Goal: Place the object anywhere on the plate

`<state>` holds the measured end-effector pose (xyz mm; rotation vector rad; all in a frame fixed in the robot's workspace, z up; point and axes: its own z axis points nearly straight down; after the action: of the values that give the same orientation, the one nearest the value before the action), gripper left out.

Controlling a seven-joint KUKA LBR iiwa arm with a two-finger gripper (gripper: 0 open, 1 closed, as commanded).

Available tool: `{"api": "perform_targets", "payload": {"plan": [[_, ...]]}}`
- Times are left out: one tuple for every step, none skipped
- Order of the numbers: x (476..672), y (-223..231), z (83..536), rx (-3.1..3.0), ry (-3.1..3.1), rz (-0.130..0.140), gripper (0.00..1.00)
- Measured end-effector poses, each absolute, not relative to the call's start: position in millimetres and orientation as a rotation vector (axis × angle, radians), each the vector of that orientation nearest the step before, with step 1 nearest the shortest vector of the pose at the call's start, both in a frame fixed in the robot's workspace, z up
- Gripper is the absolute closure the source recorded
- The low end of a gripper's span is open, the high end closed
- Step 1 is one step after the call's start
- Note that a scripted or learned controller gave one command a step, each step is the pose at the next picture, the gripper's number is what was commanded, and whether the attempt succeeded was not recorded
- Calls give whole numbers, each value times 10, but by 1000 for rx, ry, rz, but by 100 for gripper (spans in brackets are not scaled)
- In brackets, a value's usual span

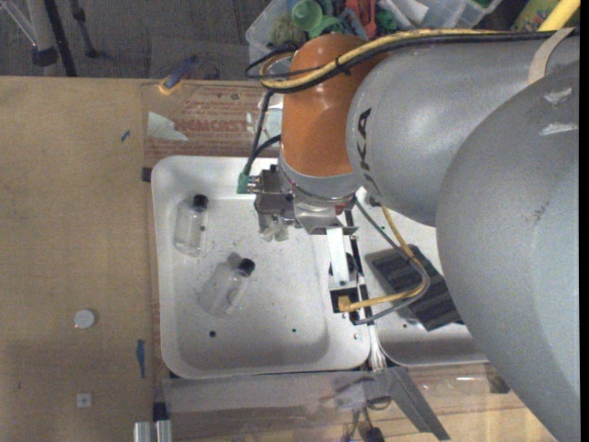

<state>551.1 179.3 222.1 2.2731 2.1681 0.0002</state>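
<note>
Left white plastic bin [175, 339], frame centre: two clear capped bottles, upper [190, 223] and lower [226, 284], apart. Pincer [274, 226] near them; grip state cannot be told.

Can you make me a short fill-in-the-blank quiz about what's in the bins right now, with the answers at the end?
1. The left white bin holds ____ small clear bottles.
2. Each clear bottle has a cap coloured ____.
3. The second bottle is not upright; it is ____.
4. The band above the arm's wrist is ____.

Missing words: two; black; lying on its side; orange
</note>
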Motion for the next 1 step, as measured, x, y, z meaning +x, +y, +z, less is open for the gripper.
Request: {"api": "perform_targets", "payload": {"plan": [[5436, 2258, 1817, 1627, 2691, -2, 100]]}}
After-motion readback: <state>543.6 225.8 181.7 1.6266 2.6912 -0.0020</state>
